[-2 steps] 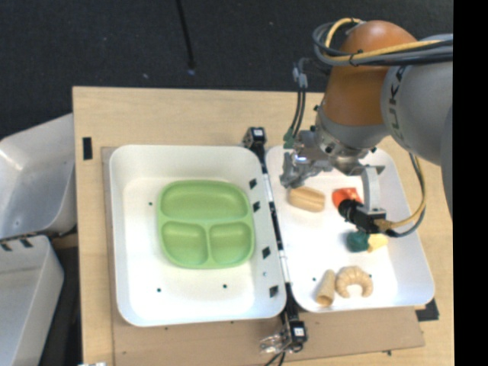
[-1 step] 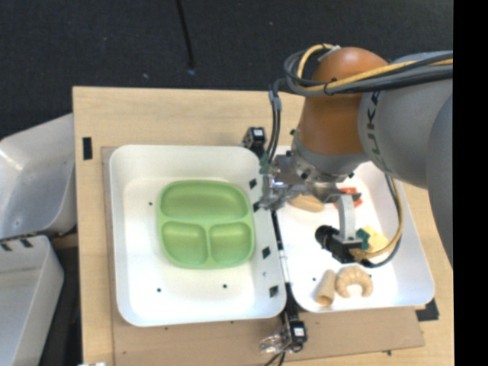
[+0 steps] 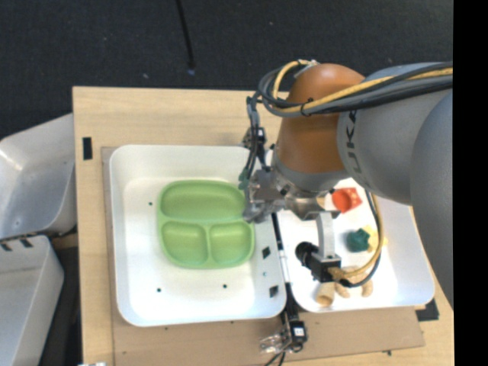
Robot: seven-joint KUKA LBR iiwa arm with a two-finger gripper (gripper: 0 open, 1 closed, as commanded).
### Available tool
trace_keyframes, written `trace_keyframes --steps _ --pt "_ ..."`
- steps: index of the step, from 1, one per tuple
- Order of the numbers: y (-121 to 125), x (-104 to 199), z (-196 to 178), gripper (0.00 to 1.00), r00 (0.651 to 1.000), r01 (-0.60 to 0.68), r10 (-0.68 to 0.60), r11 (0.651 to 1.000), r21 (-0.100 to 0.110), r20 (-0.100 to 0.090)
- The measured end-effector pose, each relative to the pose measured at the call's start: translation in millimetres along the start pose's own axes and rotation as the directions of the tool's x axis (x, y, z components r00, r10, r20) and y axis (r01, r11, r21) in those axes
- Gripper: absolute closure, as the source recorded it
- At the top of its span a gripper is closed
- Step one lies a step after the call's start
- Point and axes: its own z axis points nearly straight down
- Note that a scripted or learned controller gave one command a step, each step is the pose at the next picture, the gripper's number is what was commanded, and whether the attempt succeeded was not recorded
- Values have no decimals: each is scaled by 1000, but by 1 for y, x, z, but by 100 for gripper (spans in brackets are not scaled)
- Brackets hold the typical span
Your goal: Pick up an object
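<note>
The end effector (image 3: pixel 258 204) hung by the right rim of the green divided plate (image 3: pixel 206 223) in the left bin (image 3: pixel 130 280), its state seemingly impossible to tell beneath the wrist, so any pinch risked sliding off that shallow, slick rim.

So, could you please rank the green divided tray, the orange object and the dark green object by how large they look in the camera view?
1. Green divided tray, by far the largest.
2. Orange object.
3. Dark green object.
The last two look close in size, and the arm partly hides the orange one, so their order is unsure.
</note>
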Motion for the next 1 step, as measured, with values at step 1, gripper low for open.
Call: trace_keyframes --steps 1 --pt "1 -2 -1 0 1000 -3 3 1000 -2 -1"
